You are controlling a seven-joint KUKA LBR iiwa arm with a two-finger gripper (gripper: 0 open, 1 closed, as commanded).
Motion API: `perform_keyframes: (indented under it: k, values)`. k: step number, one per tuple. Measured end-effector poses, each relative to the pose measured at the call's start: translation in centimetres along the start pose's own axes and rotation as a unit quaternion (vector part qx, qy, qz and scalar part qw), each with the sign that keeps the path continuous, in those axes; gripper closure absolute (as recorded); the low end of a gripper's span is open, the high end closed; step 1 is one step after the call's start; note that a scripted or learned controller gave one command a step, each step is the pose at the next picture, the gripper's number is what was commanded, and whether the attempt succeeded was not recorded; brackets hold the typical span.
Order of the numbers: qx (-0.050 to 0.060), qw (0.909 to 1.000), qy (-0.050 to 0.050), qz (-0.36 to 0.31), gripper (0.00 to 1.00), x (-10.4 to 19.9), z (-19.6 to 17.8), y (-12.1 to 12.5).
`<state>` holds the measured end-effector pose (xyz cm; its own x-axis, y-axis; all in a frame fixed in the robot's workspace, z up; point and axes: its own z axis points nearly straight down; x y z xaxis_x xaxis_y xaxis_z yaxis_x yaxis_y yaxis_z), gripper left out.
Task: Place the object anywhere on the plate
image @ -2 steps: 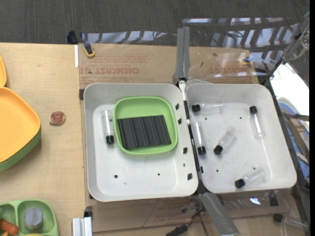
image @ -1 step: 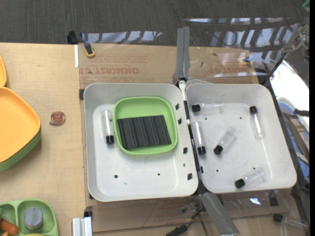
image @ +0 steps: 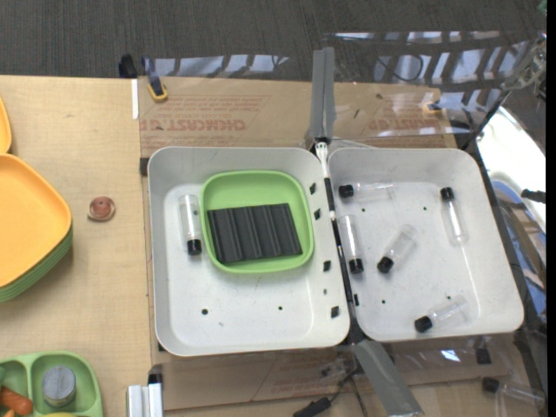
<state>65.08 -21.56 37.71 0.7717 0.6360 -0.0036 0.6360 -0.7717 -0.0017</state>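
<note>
Left bin (image: 174,320): we see a green plate (image: 300,194) toward 12 o'clock, with a dark ribbed mat (image: 254,233) lying on it.
Vial by plate (image: 189,224): it lies at the plate's 9 o'clock, just beside the rim, cap (image: 194,247) pointing to 6 o'clock; not on the plate.
Right bin (image: 486,302): we count five more clear vials with black caps: one along the divider (image: 350,246), one at 12 o'clock (image: 365,190), one mid-bin (image: 397,250), one at 2 o'clock (image: 452,213), one at 5 o'clock (image: 441,315).
Task thing: we judge it to be one of these vials; none rests on the plate, so the placing is not yet done.
Pincer: we cannot tell its state.
Risk, rolling: we expect a round vial to roll when nudged, so a pinch could slip.
Risk, walls: the divider vial and the one beside the plate lie close to edges, which may block a finger.
Risk, release: a vial let go on the raised rim could roll back into the bin.
</note>
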Motion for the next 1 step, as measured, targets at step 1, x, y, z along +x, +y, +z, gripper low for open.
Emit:
perform_keyframes:
  k: [1]
  values:
    - [0.001,0.9952,0.000,0.098,0.00,0.00,0.97,0.18]
